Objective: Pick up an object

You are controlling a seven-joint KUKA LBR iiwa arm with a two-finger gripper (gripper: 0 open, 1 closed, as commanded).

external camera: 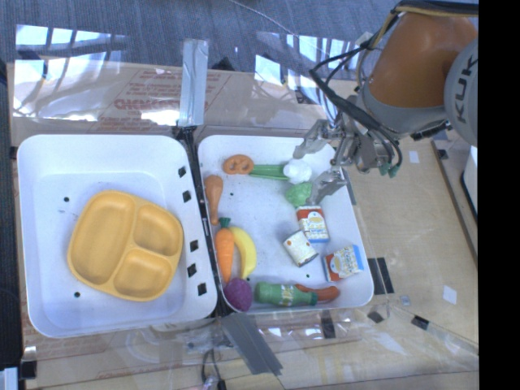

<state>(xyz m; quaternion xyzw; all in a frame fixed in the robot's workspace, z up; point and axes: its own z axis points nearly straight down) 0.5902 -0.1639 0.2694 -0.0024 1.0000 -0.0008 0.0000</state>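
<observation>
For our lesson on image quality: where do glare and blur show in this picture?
Camera view: bright glare streaks on the clear sheeting behind the bins; the tool looks slightly soft over the right bin; the yellow tray is evenly lit and sharp.

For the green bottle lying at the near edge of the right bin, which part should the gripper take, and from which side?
Probably grip the green bottle across the middle of its body, coming from straight above. It lies flat with its long axis along the bin's near wall, and a purple grape bunch and a red sausage-like toy crowd its two ends.
</observation>
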